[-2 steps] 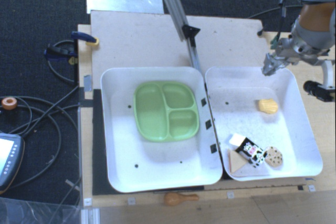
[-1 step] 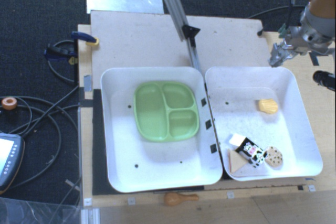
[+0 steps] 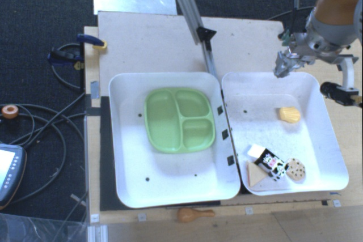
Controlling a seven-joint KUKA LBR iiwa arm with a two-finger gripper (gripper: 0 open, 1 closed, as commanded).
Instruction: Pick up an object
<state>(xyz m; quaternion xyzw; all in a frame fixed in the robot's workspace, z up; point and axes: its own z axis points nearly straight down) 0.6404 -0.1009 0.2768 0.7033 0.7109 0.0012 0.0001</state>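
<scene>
Hovering jaws (image 3: 282,67) over right bin's (image 3: 326,116) far rim, well apart from yellow piece (image 3: 290,115); grip state impossible to tell.

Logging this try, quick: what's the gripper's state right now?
Gripper: cannot be told; it sits above the right bin's far rim.
</scene>
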